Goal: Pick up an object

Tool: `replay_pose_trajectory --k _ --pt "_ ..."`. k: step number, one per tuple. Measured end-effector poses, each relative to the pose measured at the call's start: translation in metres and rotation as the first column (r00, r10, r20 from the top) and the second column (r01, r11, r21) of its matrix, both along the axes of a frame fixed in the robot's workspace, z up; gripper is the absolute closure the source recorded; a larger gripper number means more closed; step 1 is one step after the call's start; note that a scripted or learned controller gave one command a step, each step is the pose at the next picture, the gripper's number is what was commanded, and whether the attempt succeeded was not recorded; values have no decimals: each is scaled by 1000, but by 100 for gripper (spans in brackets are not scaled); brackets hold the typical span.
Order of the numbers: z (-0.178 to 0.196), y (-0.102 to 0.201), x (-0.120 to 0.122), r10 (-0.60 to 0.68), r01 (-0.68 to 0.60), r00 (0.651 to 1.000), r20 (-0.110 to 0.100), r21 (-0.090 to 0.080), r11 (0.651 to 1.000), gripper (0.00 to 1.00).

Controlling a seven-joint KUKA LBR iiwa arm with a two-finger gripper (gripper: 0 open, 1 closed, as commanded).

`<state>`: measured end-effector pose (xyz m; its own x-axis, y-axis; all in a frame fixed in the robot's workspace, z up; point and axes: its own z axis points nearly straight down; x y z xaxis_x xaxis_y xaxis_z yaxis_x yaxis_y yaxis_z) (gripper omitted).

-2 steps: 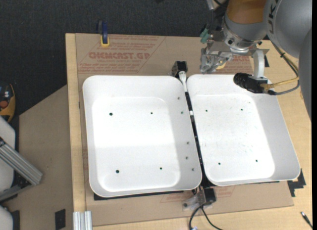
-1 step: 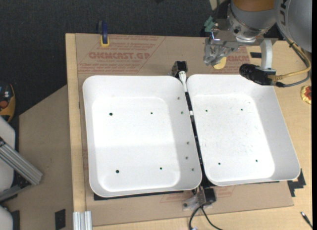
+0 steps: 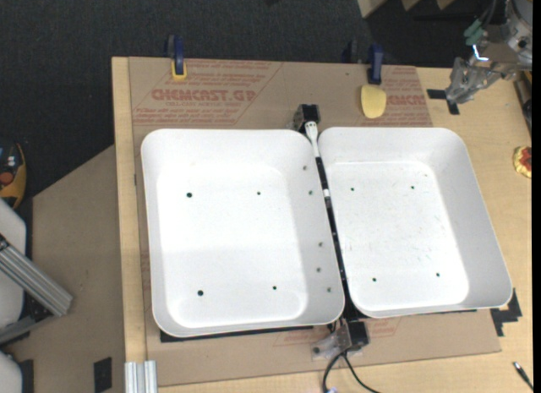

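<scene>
Gripper (image 3: 470,79) near bench's back-right corner; can't tell if spread or pinched. I'd target yellow lump (image 3: 373,101) behind right bin (image 3: 478,182) back rim, descend vert.

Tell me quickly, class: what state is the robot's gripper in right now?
Gripper: at the top right corner of the view, beyond the right bin; whether it is open or shut cannot be told.
</scene>
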<state>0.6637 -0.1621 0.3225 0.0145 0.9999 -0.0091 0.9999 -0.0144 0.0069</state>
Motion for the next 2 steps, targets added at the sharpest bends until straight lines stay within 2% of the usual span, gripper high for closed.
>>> replay_pose_trajectory --k 1,2 --pt "-52 52 -4 18 -18 1000 -13 12 1000 100" --pt "-28 55 -9 15 -15 1000 -2 8 1000 100"
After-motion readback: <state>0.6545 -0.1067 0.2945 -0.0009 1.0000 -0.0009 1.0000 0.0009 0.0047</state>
